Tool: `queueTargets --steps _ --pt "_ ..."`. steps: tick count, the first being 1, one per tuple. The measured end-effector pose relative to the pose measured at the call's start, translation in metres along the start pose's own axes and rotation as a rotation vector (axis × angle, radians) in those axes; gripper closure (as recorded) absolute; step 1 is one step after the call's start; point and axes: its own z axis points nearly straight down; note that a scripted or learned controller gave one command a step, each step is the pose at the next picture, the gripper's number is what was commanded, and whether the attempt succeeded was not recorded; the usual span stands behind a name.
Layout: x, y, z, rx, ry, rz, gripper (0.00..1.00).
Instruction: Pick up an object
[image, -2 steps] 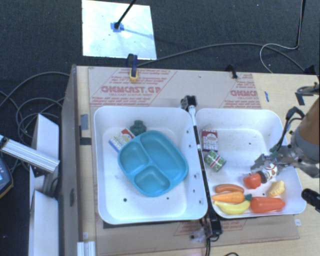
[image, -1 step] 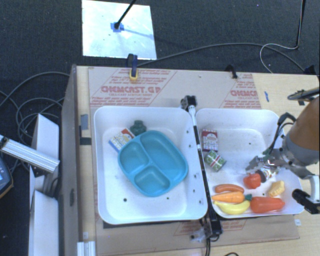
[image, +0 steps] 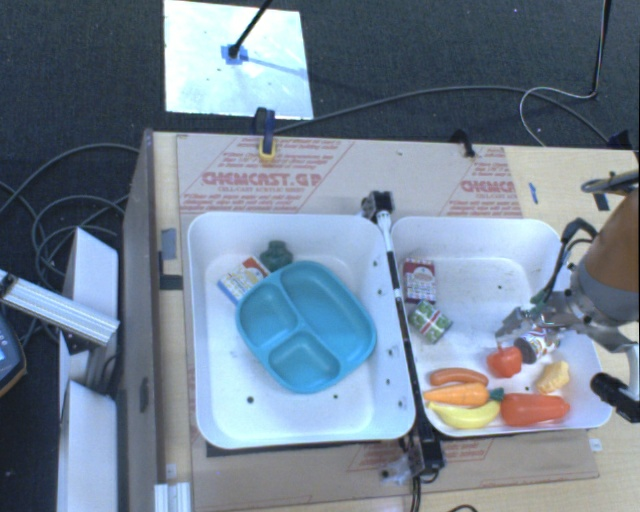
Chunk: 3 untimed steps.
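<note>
Camera view: gripper (image: 528, 338) low in the right bin (image: 480, 250), finger state impossible to tell, just beside the small red tomato (image: 505, 361), probably light, hard, slippery plastic, best pinched across its middle, among crowded toy vegetables, on a board-covered bench (image: 300, 175) above dark carpet.

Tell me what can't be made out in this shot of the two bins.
- Tool: too small and blurred in the camera view to tell open from shut, or whether it touches the small red item.
- Red carton: label print too small to read.
- Boxed item: partly hidden under the blue divided plate.
- Arm: cut off by the right edge.
</note>
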Motion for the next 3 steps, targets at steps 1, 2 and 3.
queueTargets --steps 1,2,3 --pt "0.01 -0.007 0.002 -0.005 -0.004 0.001 0.0" --pt "0.004 0.001 0.018 -0.012 -0.004 0.0 0.0" --pt "0.005 -0.009 -0.001 0.0 -0.001 0.001 0.0"
